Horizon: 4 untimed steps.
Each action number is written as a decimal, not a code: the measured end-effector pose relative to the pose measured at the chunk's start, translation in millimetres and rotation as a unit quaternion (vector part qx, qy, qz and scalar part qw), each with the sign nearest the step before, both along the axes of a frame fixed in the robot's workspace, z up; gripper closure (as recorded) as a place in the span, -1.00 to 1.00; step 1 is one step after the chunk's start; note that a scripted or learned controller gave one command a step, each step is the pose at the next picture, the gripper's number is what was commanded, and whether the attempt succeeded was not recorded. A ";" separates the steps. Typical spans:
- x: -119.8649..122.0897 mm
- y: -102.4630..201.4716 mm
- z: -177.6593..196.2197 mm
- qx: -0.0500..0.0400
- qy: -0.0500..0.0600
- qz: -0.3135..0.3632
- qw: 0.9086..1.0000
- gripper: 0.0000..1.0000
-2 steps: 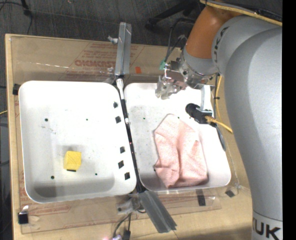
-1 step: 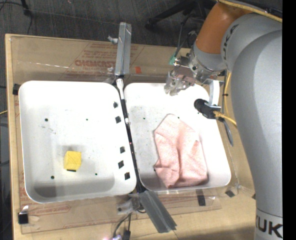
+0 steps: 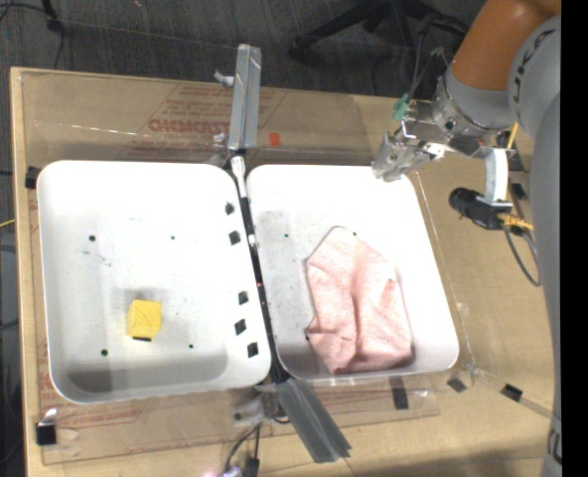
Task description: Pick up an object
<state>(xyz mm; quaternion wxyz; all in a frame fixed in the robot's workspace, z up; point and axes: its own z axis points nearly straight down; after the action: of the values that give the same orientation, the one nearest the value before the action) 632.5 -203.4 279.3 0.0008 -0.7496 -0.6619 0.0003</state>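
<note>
At the near edge of the counter (image 3: 493, 435) sit two white bins side by side. The pink cloth (image 3: 359, 301) lies crumpled in the near part of the right bin (image 3: 284, 217), close to its near wall. The small yellow block (image 3: 144, 319) sits in the near part of the left bin (image 3: 66, 197), well apart from the cloth. A dark strip with clips (image 3: 246, 296) runs between the two bins. A grey post (image 3: 245, 97) stands at the far end of that strip.

Farther back, the tool (image 3: 393, 159) hangs over the far right corner of the right bin. It is above the rim, not down in the bin. Nothing is between its tips. It is too small and blurry to say if it is wide or narrow, so I cannot tell. The grey arm with the orange band (image 3: 503, 18) comes in from the right behind it.

I think the pick has not started yet. The cloth is the closest thing to grab, but it is soft and floppy. The tool could pinch just a thin fold, and the cloth could slip out when it lifts. If the tool goes straight down where it is now, it may bump the bin's rim or close on nothing. The block is small and far away, so a small miss could push it aside.
</note>
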 end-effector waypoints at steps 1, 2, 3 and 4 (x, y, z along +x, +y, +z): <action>24.1 28.2 -58.4 0.000 0.002 -0.014 1.000 1.00; 23.8 70.8 -67.0 0.000 0.003 -0.033 0.999 1.00; -14.9 36.0 -70.0 0.000 0.002 -0.027 1.000 1.00; -14.6 36.4 -60.4 0.000 0.003 -0.025 1.000 1.00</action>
<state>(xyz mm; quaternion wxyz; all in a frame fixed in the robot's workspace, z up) 617.9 -167.0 218.9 0.0024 -0.7659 -0.6429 0.0026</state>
